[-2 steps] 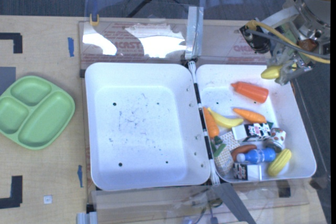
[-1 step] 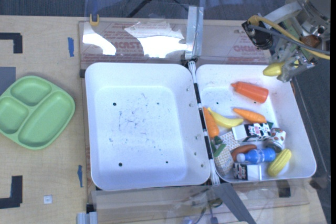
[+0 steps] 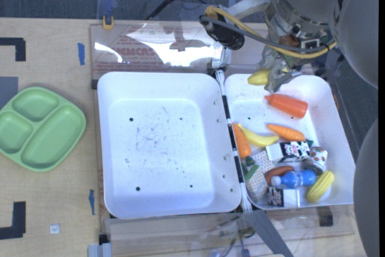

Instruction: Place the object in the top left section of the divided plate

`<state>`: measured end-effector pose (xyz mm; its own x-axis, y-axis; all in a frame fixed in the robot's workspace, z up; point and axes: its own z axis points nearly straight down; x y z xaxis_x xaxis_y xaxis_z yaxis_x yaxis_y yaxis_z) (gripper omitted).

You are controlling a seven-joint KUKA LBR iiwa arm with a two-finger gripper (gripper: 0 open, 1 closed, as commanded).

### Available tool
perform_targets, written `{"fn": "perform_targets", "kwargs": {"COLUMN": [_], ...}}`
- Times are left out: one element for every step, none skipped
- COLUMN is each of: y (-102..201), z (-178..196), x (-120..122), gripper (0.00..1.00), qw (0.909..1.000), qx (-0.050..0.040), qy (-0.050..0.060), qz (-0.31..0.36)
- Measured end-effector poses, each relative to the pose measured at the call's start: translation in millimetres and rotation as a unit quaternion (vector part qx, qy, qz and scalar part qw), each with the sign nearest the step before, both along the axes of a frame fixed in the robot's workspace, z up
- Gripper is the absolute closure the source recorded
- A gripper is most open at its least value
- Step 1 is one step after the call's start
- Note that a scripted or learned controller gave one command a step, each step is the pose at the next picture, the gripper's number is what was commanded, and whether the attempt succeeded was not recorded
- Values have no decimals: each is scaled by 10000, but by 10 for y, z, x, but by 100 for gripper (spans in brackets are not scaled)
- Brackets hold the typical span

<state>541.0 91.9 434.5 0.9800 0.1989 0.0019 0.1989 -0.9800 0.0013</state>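
The green divided plate [image 3: 39, 127] lies on the wooden bench left of both bins, with its top left section [image 3: 35, 104] bare. My gripper [image 3: 278, 78] hangs low over the far end of the right bin [image 3: 337, 129]. A small yellow piece [image 3: 258, 77] sits just to its left, touching or very near it. Directly below the gripper lies a fat orange carrot [image 3: 288, 105]. I cannot make out whether anything is in the gripper's hold.
The right bin also has a thin carrot [image 3: 285, 130], a banana [image 3: 260, 137], another orange piece [image 3: 241, 142], a blue bottle [image 3: 295, 179], a yellow lemon-like toy [image 3: 319, 185] and small packets. The left bin [image 3: 108, 93] sits between the plate and the gripper.
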Motion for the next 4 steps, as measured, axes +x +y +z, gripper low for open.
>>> {"fn": "perform_targets", "kwargs": {"y": [-1, 658, 1317, 1310], "z": [97, -777, 0, 97], "x": [9, -419, 79, 88], "gripper": [100, 100, 100, 100], "qw": [10000, 9977, 9966, 9967], "qx": [-8, -1, -2, -11], "qy": [-10, 21, 1, -10], "qz": [-6, 673, 818, 806]}}
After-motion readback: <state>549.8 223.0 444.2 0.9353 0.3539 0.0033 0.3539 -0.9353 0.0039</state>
